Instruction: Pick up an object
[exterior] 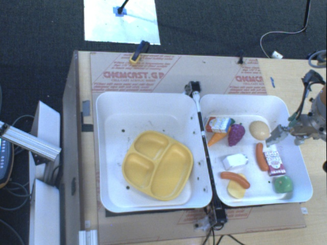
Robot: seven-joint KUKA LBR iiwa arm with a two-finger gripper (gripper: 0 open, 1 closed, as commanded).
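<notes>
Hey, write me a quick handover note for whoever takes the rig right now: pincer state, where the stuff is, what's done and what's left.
Pincer: hovering over the right bin's right side, near the red-and-white packet; nothing seen between its fingers, and open or shut is not readable.

Right bin holds: purple grapes, beige egg-like piece, carton, carrot, white block, two sausages, yellow slice, green piece.

Left bin: yellow divided tray.

Done: arm is over the right bin. Left: grasp and lift any one object.
</notes>
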